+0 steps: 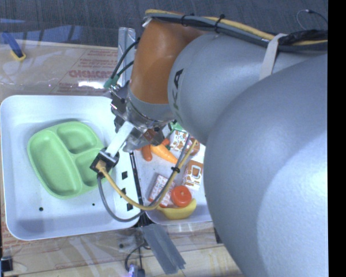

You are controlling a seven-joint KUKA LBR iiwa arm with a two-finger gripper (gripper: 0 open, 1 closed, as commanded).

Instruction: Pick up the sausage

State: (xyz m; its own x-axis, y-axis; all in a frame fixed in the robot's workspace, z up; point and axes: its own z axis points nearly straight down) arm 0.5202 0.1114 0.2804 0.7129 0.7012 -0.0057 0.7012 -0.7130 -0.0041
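Sausage spot we cannot tell, the arm (248, 126) covers most of the right bin (203, 215). Gripper (145, 136) sits low over that bin's left side, just beside a carrot (161, 152); spread or pinched, we cannot tell. Cartons (193, 175) and a yellow toy (176, 212) lie near. Green divided plate (66, 157) lies in the left bin (17, 212).

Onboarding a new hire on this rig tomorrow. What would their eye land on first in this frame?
The grey arm with its orange band, which bulks over the right half and covers most of the right bin. Next, the green divided plate in the left bin. Then the clutter showing under the arm in the right bin: a carrot, small food cartons, and a red and yellow piece at the near edge.
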